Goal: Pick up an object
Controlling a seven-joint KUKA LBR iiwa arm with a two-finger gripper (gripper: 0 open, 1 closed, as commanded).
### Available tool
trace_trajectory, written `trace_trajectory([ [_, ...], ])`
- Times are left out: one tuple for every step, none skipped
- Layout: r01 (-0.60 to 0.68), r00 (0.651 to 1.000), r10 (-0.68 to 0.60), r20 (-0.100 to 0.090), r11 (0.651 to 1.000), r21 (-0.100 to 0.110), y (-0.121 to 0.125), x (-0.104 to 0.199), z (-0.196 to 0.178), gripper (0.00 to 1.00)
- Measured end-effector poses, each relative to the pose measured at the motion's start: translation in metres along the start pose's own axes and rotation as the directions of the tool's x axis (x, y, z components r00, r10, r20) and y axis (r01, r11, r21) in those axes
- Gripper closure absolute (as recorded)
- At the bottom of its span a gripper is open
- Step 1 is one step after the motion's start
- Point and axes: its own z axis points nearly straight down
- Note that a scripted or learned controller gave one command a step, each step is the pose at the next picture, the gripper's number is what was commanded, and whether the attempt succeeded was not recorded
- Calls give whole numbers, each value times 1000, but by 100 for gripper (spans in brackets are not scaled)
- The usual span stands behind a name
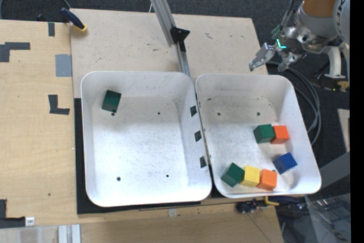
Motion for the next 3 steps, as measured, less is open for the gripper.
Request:
trace_trajectory([
  [1,1000,-1,3,1000,-4,1,0,-3,0],
  [0,1000,0,2,1000,-1,1,-1,41,0],
  [1,1000,-1,2,1000,0,4,2,86,0],
])
